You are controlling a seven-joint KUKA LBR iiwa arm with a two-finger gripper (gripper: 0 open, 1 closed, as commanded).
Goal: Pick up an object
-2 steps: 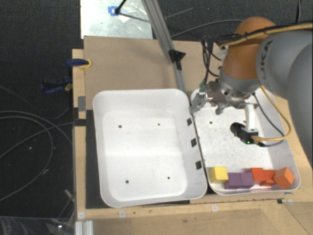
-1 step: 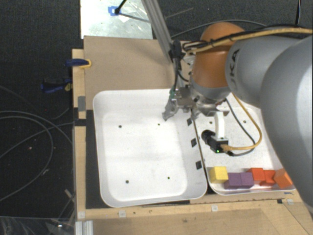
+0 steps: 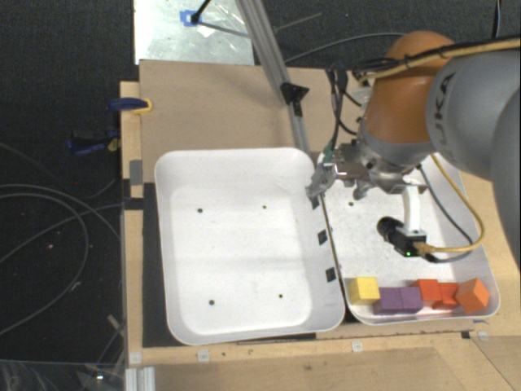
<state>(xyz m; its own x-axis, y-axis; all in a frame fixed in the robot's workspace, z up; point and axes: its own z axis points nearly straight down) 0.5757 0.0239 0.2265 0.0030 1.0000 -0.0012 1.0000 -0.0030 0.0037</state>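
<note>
Several small blocks lie in a row along the near edge of the right bin [image 3: 362, 239]: a yellow block [image 3: 364, 289], a purple block [image 3: 399, 300], a red-orange block [image 3: 435, 292] and an orange block [image 3: 474, 296]. My gripper [image 3: 348, 182] hangs over the far left part of the right bin, close to the wall shared with the left bin [image 3: 236, 243]. It is well back from the blocks and nothing shows in it. The orange wrist band [image 3: 399, 108] rises above it.
A grey metal pole [image 3: 264, 39] slants down from the top to the far rims of the bins. A blue clamp [image 3: 130, 104] grips the bench's left edge. Loose cables lie on the dark floor to the left.
</note>
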